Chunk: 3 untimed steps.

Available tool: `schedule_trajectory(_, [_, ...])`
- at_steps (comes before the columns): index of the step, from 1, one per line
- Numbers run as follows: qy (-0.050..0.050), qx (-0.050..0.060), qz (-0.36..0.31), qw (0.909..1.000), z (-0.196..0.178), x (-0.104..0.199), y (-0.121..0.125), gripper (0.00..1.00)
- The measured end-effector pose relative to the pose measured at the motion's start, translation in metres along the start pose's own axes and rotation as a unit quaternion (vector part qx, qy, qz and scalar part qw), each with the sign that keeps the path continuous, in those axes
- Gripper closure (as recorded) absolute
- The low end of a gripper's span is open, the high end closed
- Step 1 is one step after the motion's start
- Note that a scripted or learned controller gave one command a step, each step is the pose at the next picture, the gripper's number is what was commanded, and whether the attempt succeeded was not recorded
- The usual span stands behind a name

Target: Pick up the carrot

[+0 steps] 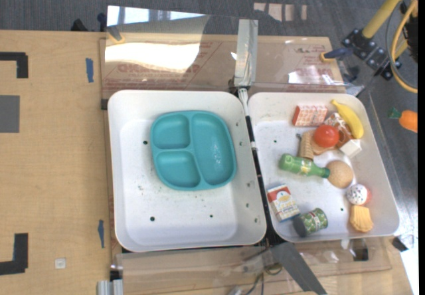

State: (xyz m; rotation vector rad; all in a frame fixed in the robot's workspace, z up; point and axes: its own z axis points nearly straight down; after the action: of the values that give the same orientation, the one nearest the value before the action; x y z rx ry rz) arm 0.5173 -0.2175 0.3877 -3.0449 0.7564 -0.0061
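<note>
Carrot lies outside both bins, on the grey floor just past the right bin's far right side, close to the picture's edge. It is small and bright orange, with a bit of green at its left end; the edge cuts off part of it, so I cannot tell its full shape.

Two shallow white bins sit side by side on the brown bench. The left bin holds a teal plate divided into three compartments, lying flat near the bin's middle.

The right bin holds a loose scatter of toy food. Along the far side are a pink patterned box and a yellow banana. Just below them a red tomato touches a tan cone-shaped piece, with a small white block beside it. A green bottle lies on its side in the middle, next to a round tan piece. Nearer the front are a white dotted ball, an orange-yellow wedge, a green can on its side, and a red and white carton.

Whether the jaws are open or closed cannot be told.
</note>
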Motion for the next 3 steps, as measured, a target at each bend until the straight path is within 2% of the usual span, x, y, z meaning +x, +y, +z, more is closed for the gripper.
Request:
schedule_trajectory(1, [-0.001, 0.001, -0.144, 0.9896, -0.008, 0.057, -0.026, 1.0])
schedule_trajectory(2, [-0.003, 0.0, -0.142, 0.9898, 0.058, -0.011, 0.012, 1.0])
schedule_trajectory(3, [0.002, 0.001, -0.144, 0.9896, -0.034, 0.049, -0.023, 1.0])
